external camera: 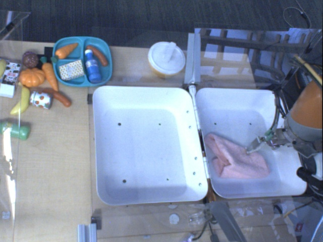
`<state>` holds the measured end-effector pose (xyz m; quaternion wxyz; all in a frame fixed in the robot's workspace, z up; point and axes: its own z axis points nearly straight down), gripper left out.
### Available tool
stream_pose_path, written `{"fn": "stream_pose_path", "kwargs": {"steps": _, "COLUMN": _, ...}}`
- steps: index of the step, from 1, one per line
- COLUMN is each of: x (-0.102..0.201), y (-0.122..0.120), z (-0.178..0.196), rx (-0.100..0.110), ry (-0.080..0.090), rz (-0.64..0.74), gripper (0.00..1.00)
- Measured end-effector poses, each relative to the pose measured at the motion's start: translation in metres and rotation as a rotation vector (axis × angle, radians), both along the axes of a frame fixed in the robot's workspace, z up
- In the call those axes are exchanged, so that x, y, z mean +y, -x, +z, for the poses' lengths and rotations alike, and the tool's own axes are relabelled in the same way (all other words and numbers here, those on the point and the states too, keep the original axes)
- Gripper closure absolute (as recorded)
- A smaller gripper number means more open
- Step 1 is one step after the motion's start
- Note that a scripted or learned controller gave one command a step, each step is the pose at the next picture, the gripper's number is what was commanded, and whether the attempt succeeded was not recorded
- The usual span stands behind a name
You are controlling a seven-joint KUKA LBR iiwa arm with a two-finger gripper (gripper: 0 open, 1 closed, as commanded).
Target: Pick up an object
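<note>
A crumpled pink cloth (pixel 234 159) lies in the right bin (pixel 237 102), toward its front left. My gripper (pixel 255 145) reaches in from the right and its tip sits low at the cloth's upper right edge, touching it or just above it. The grey arm with its orange band (pixel 307 111) stands over the bin's right rim. I cannot see anything lifted off the bin floor.
The left bin (pixel 144 142) adjoins the right one along a metal divider. A white lidded cup (pixel 167 58) stands behind the bins. At the far left sit a blue divided plate (pixel 103 47) and toy foods (pixel 35 87). A clear-walled frame stands behind the right bin.
</note>
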<state>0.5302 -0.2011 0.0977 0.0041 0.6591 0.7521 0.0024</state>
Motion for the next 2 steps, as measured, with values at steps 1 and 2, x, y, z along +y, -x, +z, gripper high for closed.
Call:
{"fn": "stream_pose_path", "kwargs": {"steps": 1, "x": -0.005, "y": 0.036, "z": -0.005, "rx": -0.012, "ry": 0.005, "rz": 0.103, "gripper": 0.00}}
{"fn": "stream_pose_path", "kwargs": {"steps": 2, "x": 0.081, "y": 0.037, "z": -0.006, "rx": -0.011, "ry": 0.001, "rz": 0.041, "gripper": 0.00}}
